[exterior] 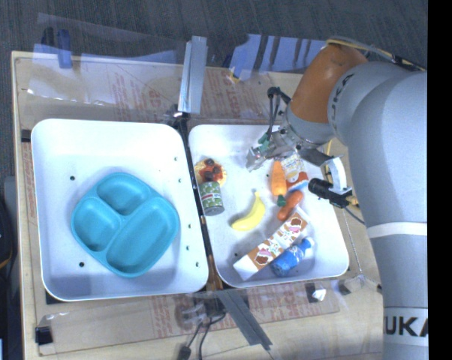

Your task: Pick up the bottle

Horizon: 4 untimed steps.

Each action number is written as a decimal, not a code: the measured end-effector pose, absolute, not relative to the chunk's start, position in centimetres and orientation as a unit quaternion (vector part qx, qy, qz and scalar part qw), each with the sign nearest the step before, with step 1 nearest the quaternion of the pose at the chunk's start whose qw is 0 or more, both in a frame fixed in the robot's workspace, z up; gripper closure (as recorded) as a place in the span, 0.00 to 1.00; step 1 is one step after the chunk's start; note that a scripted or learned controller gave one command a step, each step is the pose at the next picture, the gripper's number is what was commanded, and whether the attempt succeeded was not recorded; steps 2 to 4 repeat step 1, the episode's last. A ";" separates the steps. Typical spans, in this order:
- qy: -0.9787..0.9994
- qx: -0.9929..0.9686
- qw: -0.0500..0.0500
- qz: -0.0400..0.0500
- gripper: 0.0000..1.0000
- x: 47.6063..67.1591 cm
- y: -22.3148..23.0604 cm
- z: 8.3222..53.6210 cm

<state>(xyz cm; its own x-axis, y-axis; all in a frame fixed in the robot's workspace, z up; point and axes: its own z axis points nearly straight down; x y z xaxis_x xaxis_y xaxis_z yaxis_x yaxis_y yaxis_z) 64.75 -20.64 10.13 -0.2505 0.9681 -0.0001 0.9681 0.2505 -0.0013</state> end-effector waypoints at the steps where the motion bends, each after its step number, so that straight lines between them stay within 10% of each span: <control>1: -0.725 -0.688 0.000 0.000 1.00 65.5 -21.0 17.5; 4: -0.725 -0.688 0.000 0.000 1.00 65.5 -21.0 17.5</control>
